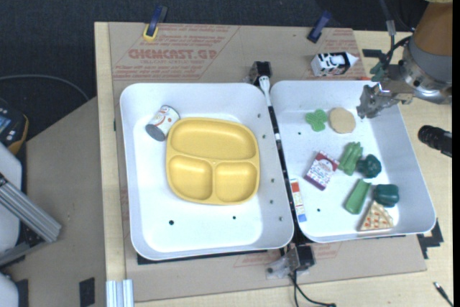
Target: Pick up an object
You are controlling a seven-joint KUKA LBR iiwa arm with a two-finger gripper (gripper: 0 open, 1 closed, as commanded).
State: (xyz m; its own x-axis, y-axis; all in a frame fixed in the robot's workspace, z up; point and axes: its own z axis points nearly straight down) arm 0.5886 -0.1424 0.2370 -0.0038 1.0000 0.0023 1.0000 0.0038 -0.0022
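The grey arm with its orange band reaches in from the right, and its hand (370,103) hangs over the far right edge of the right-hand shallow white bin (410,154), just above the rim. The hand is small and dark in this view, so I cannot tell how wide it stands, and nothing shows in its grip.

Just left of the hand, near the far wall of that bin, lies a round tan disc like a biscuit (343,120), touching or nearly touching a small green leafy toy (315,119) on its left. Toward the middle sits a small red and white packet (320,170), tilted. Right of it a light green ribbed piece (351,157) lies beside a dark green knobbly toy vegetable (369,166). Nearer still, a long green toy pod (356,196) lies at a slant beside a dark green pepper-like toy (386,194), and a triangular toy pizza slice (376,218) rests against the near rim. The left part of this bin's floor offers bare room.

The left-hand shallow white bin (136,154) holds a yellow plastic divided plate (213,159) in its middle, with open margins along the near and left walls. A small white cup with a grey lid (161,122) lies tipped at the plate's far left corner.

On the worktop (215,47) beyond the bins, a small black and white toy (334,63) sits near the far edge of the right bin.
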